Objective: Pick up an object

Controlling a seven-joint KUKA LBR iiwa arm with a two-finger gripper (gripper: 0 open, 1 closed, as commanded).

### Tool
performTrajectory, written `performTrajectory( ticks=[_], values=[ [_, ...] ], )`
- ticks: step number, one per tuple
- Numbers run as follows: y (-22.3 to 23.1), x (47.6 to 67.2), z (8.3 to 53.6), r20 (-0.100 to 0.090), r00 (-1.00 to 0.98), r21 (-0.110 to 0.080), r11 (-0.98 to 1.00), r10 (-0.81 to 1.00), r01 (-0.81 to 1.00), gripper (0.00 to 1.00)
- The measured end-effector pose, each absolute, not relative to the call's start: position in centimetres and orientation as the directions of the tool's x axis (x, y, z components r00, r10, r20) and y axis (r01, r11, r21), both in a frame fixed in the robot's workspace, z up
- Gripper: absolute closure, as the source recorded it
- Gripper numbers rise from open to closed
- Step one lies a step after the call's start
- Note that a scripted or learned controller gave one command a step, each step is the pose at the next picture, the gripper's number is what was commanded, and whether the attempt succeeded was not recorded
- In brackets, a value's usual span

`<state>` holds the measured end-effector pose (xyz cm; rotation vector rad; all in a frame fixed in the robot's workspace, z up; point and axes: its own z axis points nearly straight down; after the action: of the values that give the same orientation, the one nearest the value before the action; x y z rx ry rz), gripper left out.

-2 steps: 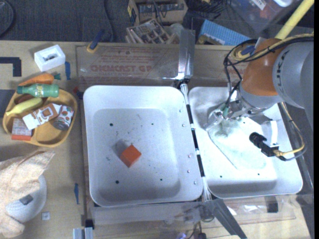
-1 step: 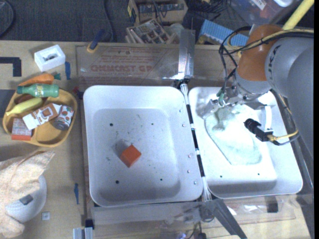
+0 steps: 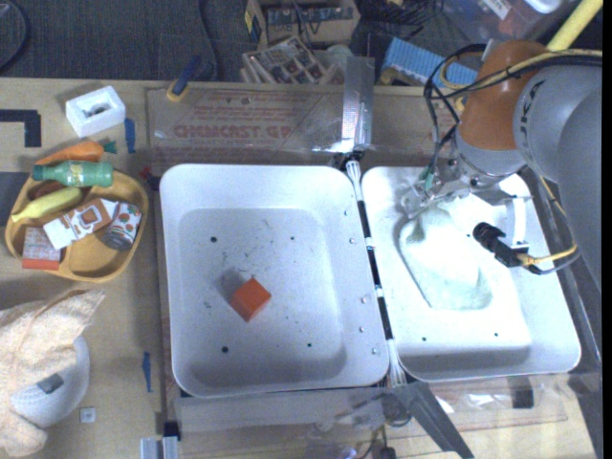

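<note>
An orange cube (image 3: pixel 251 298) lies on the floor of the left bin (image 3: pixel 191 199), a little left of its middle and turned at an angle. My gripper (image 3: pixel 424 196) hangs over the back left part of the right bin (image 3: pixel 545 347), under the grey arm with its orange band (image 3: pixel 497 103). It is far to the right of the cube and apart from it. Nothing shows in its grasp.
A black connector with a yellow cable (image 3: pixel 497 241) hangs from the arm over the right bin. A wooden bowl of toy food (image 3: pixel 76 220) and a cloth (image 3: pixel 43 338) sit left of the bins. Boxes and clutter (image 3: pixel 287 60) stand behind them.
</note>
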<state>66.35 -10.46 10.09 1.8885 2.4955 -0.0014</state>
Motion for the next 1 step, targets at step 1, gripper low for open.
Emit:
performTrajectory(
  ticks=[1],
  values=[
    [-10.43,66.31,10.04,-0.009,-0.272,0.005,0.272,0.962,0.962,0.00]
  ],
)
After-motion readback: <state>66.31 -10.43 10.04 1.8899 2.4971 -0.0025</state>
